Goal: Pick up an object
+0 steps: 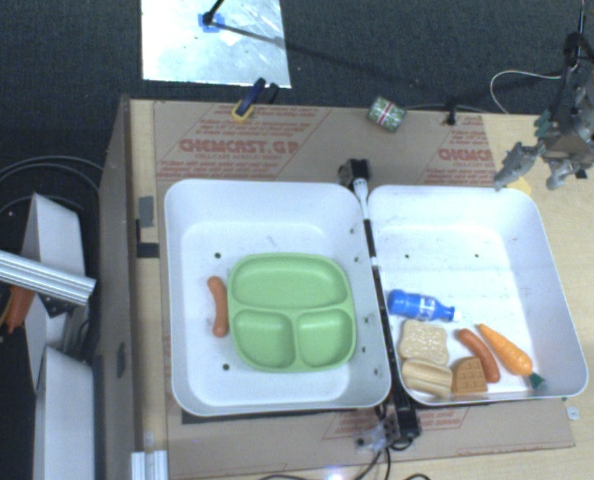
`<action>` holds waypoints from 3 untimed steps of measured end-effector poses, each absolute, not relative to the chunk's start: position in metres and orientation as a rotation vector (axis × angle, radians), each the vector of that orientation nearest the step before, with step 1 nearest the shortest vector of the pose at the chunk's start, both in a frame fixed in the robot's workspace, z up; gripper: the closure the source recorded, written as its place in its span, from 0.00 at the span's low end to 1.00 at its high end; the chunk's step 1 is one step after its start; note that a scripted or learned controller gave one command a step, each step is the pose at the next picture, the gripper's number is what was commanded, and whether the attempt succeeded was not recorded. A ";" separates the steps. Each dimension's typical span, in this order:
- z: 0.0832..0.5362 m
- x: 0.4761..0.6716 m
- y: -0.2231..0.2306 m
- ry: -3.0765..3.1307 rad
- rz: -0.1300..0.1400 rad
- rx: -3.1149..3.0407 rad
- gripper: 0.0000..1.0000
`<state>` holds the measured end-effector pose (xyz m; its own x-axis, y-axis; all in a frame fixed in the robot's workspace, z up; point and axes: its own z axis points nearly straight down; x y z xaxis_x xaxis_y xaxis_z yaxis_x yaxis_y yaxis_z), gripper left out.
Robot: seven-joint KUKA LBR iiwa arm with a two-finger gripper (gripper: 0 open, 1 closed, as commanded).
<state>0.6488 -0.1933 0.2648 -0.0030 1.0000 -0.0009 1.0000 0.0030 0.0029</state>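
Observation:
The right bin (537, 268) holds a blue bottle (420, 306), a pale cracker (424, 340), a bread roll (427, 377), a brown biscuit (468, 375), a reddish sausage (477, 354) and an orange carrot (507, 350), all crowded into its near part. In the left bin (192, 268) a green divided plate (292, 311) lies beside a second sausage (218, 306). My gripper (535, 172) hangs over the far right corner of the right bin, well away from the objects. It is open, with nothing between its fingers.
A small green can (386, 114) and a yellow-and-blue clip (252, 98) lie on the cardboard behind the bins. A silver sheet (215, 26) is further back. Cables and white boxes (52, 298) crowd the left side.

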 end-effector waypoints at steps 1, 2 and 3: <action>0.085 0.669 -0.185 2.226 0.002 2.214 0.00; 0.096 0.670 -0.185 2.226 0.004 2.208 1.00; 0.108 0.672 -0.185 2.227 0.007 2.201 1.00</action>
<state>0.6716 -0.1854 0.1075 -0.0114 0.9999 -0.0044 0.9999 0.0115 0.0103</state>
